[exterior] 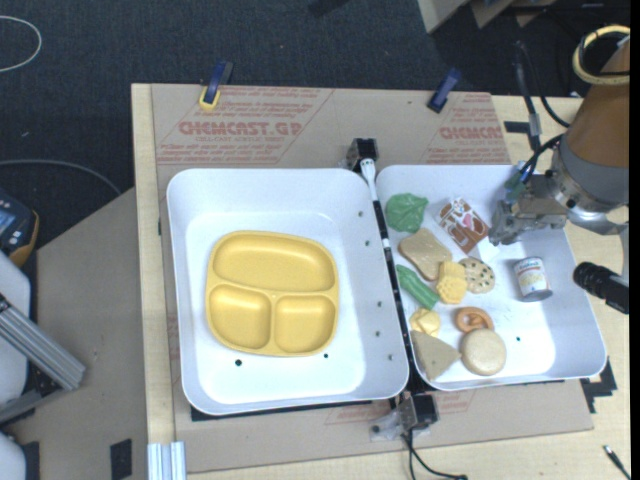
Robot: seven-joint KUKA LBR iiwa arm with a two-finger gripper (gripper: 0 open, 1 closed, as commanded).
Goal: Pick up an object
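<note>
The right bin (pixel 570 343) holds several toy foods: a green leaf (pixel 406 211), a red and white packet (pixel 463 223), a tan bread slice (pixel 425 253), a green pea pod (pixel 417 286), a yellow piece (pixel 452 284), a cookie (pixel 479 276), a small can (pixel 531 277), a pretzel (pixel 473 319), a round bun (pixel 483 352) and a tan wedge (pixel 432 354). My gripper (pixel 507 224) hangs over the bin's upper right, just right of the packet and above the can. Nothing shows in its grasp.
The left bin (pixel 190 268) carries a yellow divided plate (pixel 271 292). A black clamp (pixel 362 154) sits at the top of the ridge between the bins. The grey arm (pixel 600 158) enters from the right. Cardboard lies under both bins.
</note>
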